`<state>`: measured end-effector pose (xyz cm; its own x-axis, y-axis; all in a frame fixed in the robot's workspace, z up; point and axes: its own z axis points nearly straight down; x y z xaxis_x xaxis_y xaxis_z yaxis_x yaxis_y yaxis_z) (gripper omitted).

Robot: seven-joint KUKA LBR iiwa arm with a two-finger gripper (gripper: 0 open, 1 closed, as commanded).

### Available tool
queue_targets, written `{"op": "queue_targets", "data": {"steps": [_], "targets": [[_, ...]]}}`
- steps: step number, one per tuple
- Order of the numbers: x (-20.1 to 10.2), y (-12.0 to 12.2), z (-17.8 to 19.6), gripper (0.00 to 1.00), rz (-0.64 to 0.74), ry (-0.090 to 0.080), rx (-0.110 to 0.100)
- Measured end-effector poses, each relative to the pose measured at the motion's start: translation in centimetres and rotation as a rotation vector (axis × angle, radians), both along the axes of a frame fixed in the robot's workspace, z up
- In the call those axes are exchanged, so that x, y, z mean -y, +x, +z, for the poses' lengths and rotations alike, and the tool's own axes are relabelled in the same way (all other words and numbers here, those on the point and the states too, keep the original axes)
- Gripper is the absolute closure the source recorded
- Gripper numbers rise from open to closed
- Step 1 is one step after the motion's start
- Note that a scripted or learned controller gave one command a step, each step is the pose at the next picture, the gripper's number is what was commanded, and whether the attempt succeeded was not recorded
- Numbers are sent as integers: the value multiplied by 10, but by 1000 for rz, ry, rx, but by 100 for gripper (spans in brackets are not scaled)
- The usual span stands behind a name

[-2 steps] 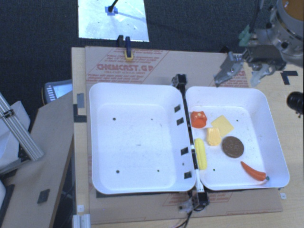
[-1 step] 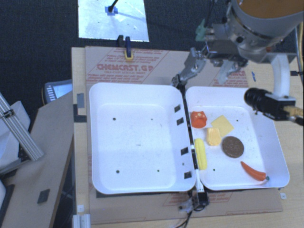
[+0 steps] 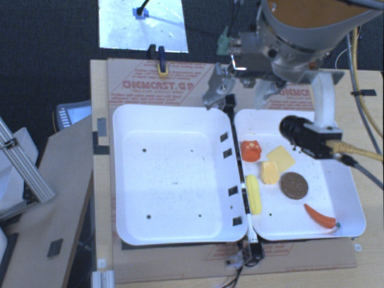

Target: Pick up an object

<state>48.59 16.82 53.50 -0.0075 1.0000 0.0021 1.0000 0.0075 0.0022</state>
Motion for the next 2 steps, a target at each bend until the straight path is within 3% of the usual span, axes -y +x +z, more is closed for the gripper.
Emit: {"op": "queue_targets", "data": {"steps": [1,2], "targets": [[-25,0,0,0,-1,0,0],[-24,1,0,0,-4,-1,0]]}}
